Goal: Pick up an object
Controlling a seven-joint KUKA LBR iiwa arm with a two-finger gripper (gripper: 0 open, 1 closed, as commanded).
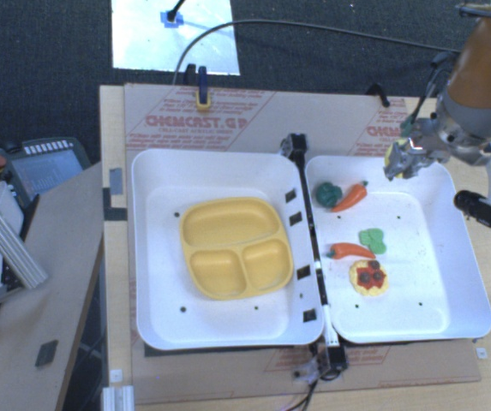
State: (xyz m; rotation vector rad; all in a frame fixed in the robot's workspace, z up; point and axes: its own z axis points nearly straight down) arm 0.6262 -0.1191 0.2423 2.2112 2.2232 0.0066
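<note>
toys lie in your right shallow white bin (459, 302): a dark green leafy piece (328, 193) touching an orange carrot (350, 196) near the back-left corner, a lighter green leafy piece (373, 239) just beside a second orange carrot (350, 251) mid-bin, and a round yellow pizza toy with red dots (369, 277) just in front of those. your claw (399, 163) hangs over the bin's back rim, right of the first carrot, apart from every toy; you cannot tell how its fingers stand. your left shallow white bin (155, 229) holds a yellow three-compartment plastic plate (232, 247). both bins sit on the bench (65, 229).
</note>
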